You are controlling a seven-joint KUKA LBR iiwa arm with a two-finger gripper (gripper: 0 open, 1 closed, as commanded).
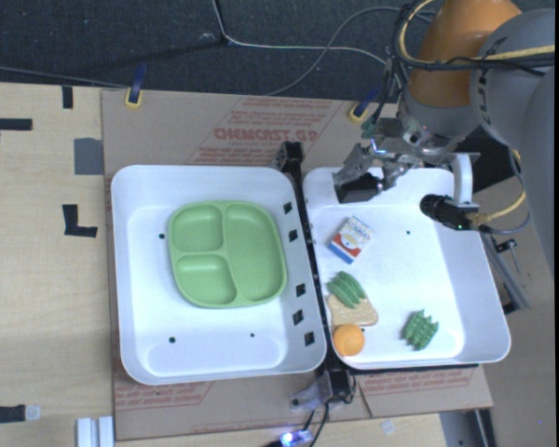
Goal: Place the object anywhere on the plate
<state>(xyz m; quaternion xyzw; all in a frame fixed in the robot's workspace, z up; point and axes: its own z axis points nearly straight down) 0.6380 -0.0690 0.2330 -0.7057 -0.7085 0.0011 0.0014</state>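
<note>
Object: not yet picked, I judge. The candidates all lie in the right bin (466, 277): a carton (350, 239), a green pod (347, 289) on a cracker (361, 316), an orange (349, 340), a green leaf toy (418, 329).
Plate: the green plate (227, 253) sits in the left bin (140, 250), so a carry must cross the divider.
Claw: the claw (361, 182) hovers over the right bin's far corner, near the carton; I can't tell how wide it stands, and I see nothing in it.
Tabletop: the tabletop (37, 268) carries both bins side by side.

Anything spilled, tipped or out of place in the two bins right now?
Nothing stands out. The green plate lies flat in the left bin. The small carton, green pods, orange and green leafy piece lie loose in the right bin.
</note>
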